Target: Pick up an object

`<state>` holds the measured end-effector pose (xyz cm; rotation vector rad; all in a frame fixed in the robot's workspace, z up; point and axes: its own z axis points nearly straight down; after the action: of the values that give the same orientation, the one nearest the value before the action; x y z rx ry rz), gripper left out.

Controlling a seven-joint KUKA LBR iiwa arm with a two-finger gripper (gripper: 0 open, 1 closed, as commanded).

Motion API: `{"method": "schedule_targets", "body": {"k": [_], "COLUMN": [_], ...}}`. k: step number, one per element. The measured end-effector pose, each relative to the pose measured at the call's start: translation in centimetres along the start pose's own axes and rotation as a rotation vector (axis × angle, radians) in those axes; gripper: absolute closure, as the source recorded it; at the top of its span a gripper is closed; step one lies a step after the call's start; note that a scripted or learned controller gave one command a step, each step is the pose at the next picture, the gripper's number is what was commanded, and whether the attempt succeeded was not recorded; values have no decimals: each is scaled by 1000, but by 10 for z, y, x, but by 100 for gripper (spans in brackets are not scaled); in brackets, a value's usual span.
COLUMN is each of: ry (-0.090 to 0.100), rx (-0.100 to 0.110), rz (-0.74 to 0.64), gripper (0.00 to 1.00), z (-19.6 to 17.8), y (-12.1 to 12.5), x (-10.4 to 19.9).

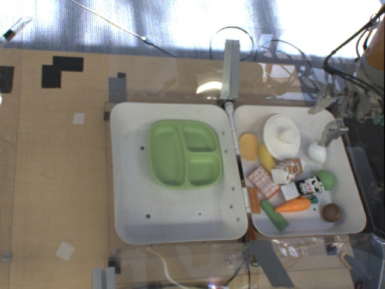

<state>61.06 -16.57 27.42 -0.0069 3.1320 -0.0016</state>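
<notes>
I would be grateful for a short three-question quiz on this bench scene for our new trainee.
1. True or false: the green divided plate lies in the left bin.
2. Which item lies nearest the front right corner of the right bin? A) the brown ball B) the white lidded pot C) the orange fruit
3. Fill in: the toy carrot lies beside a dark ____ vegetable.

Key: 1 true. 2 A. 3 green. Note that the gripper hangs over the right bin's far right side, above the small white egg.
</notes>
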Motion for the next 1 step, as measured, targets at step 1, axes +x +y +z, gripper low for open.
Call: {"method": "schedule_targets", "body": {"k": [1], "ry": [9], "rx": [-4], "rz": [-137], "gripper": [0], "z": [116], "y": [31], "x": [3]}}
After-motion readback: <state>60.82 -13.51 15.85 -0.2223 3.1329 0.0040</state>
